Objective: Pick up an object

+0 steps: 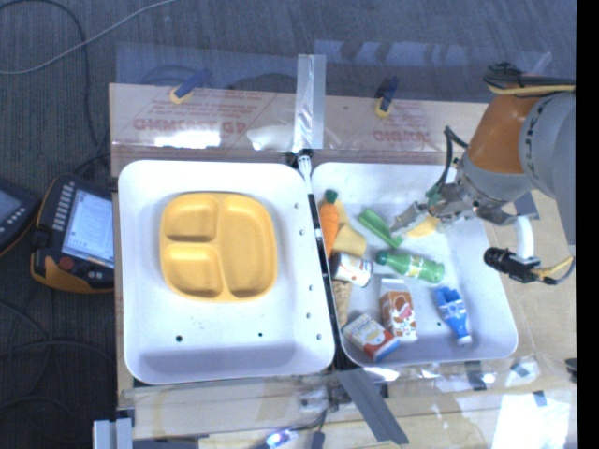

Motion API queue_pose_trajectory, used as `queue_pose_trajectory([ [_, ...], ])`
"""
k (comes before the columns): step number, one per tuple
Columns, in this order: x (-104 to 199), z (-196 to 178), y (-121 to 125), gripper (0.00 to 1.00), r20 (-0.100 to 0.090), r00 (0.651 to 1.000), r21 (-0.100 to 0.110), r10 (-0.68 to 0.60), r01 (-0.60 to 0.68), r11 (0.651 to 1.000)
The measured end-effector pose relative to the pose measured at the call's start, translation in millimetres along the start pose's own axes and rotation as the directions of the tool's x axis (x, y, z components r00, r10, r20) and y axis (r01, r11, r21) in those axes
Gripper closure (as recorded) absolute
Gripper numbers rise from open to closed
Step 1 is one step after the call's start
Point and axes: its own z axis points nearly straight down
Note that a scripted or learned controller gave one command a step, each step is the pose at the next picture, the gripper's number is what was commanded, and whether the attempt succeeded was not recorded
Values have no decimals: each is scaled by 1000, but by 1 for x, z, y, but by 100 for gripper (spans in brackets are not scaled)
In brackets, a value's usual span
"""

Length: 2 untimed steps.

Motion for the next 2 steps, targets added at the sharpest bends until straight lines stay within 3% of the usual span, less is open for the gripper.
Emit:
queue_pose_trajectory([
  [1, -1, 11, -59, 0, 6, 998, -15, -64, 64, 998],
  [2, 0, 3, -58, 100, 4, 998, -16, -67, 67, 998],
])
